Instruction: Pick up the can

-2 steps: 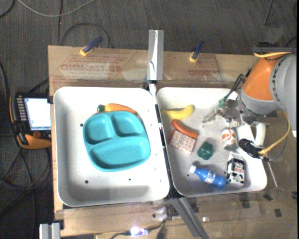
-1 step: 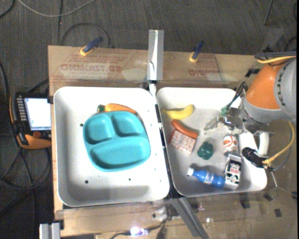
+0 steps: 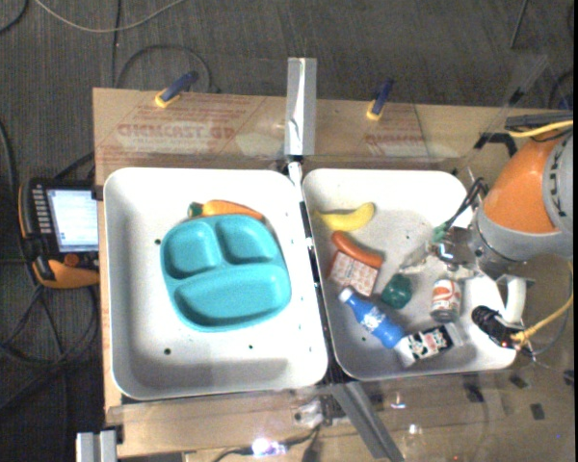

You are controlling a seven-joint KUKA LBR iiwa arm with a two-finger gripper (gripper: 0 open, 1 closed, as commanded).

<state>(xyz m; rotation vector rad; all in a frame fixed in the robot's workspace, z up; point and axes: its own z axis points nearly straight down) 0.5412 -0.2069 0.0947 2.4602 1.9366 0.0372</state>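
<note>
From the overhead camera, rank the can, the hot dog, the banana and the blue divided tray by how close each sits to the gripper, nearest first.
Measured from the gripper at the right bin's right side:
1. The can, just below it in the picture.
2. The hot dog, mid-bin, to its left.
3. The banana, upper left of the right bin, slightly farther.
4. The blue divided tray, in the left bin.

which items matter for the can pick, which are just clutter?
Job:
- can, right bin, near its right wall
- end effector, just above the can in the view

Clutter:
- banana
- hot dog
- blue bottle
- small green item
- black-and-white carton
- blue tray, left bin
</note>
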